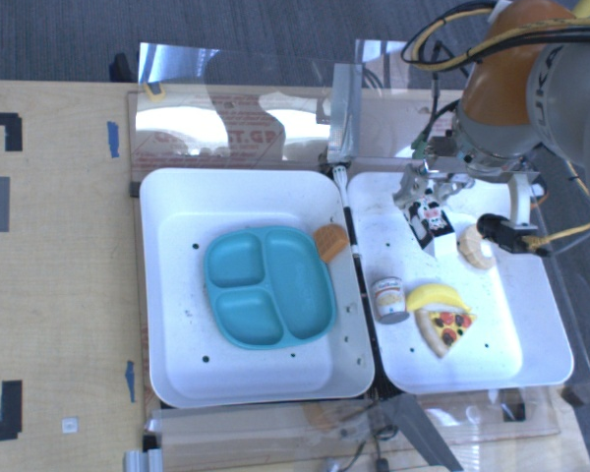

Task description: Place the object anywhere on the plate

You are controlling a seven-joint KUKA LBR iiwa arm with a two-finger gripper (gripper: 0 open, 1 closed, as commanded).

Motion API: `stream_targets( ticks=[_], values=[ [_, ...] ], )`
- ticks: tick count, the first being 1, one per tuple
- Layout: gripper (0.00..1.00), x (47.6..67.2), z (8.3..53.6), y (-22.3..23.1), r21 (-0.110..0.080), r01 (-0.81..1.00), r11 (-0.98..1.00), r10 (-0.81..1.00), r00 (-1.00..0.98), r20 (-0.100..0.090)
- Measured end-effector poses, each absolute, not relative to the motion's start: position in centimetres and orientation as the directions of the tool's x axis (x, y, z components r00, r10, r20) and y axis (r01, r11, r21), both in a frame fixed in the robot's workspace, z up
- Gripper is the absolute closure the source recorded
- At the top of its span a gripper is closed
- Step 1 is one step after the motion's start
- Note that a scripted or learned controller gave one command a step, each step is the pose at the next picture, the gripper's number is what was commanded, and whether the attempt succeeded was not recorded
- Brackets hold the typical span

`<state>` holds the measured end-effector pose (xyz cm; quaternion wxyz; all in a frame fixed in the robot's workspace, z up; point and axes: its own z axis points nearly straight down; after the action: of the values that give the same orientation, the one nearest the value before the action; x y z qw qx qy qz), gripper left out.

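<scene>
Gripper [428, 207] low over the right bin [541, 352], grip state hard to tell, nothing visibly held, blue plate [270, 288] well apart.

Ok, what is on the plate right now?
The plate has all three compartments bare. A brown roll sits beside its upper right edge, not on it.

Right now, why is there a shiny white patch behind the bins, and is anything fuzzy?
In the camera view, the shiny patch is glare on the clear panel behind the left bin, light bouncing off it. The blue plate is evenly lit, with soft shadows. The gripper looks a little blurry, and the can label is too small to read.
</scene>
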<state>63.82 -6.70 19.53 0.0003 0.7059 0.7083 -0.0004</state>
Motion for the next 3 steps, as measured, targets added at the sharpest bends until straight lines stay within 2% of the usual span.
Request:
stream_targets(
  ticks=[1, 2, 3],
  values=[
    [1.00, 57.8, 20.4, -2.0, 0.000, 1.000, 0.005, 1.000, -0.005, 0.002],
    [1.00, 53.3, 23.7, 5.2, -0.001, 1.000, 0.007, 1.000, -0.007, 0.003],
    [0.00, 53.3, 23.6, 4.9, -0.004, 1.000, 0.002, 1.000, -0.002, 0.001]
  ],
)
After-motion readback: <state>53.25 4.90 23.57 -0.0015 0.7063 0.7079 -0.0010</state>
